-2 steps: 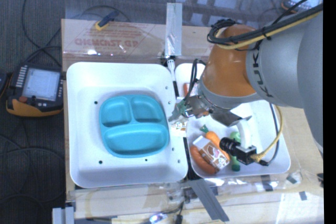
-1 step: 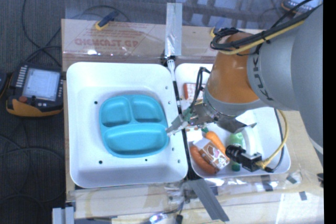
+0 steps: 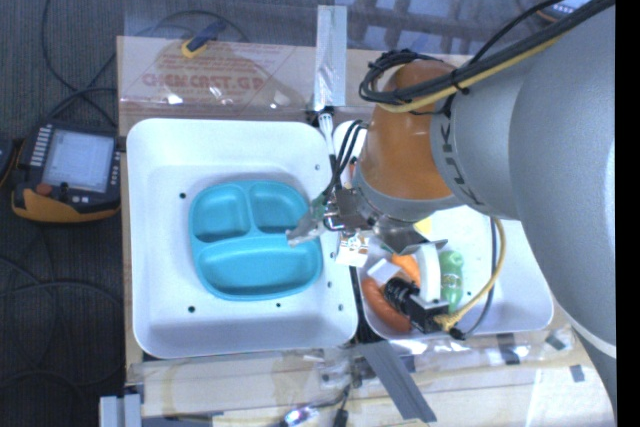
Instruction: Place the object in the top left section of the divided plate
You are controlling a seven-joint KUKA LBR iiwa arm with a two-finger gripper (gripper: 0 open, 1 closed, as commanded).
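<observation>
A light-blue divided plate lies in the left bin, with two small sections at the top and one long section below. Its top left section holds nothing. My gripper hangs over the plate's right rim, close to the wall between the bins. A small green patch shows at the gripper, and I cannot tell whether it is a held object. The wrist and arm hide much of the right bin.
In the right bin, below the wrist, lie orange pieces, a green item and a white item. A cardboard sheet lies behind the bins. A teach pendant sits on the floor at the left.
</observation>
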